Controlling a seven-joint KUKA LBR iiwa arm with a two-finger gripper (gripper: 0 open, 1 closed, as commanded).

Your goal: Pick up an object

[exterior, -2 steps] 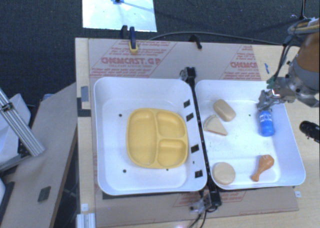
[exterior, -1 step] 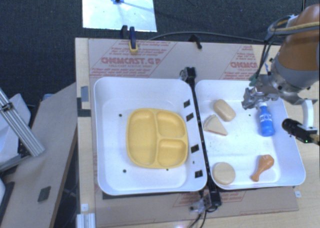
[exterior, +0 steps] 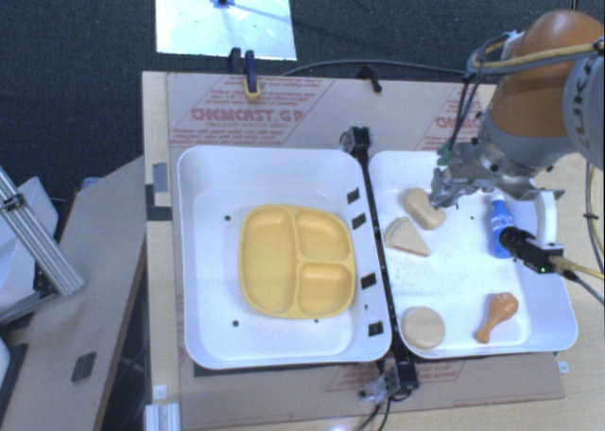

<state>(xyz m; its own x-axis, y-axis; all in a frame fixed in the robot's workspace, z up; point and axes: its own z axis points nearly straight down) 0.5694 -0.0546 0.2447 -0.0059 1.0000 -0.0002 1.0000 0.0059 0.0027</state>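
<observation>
Tan and rounded, the bread roll lies just left of the gripper, touching or nearly so; I judge it the target. Whether the gripper is spread or closed I cannot tell. A good grasp likely needs a straight descent centred over the roll, clear of the wedge just below it. It looks smooth, matte, pale beige, slightly oblong, resting flat in the right bin.

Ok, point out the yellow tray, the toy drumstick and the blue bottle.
yellow tray [exterior: 267,264]: camera view, left compartment floor.
toy drumstick [exterior: 503,305]: camera view, meaty end.
blue bottle [exterior: 499,222]: camera view, body.
</observation>
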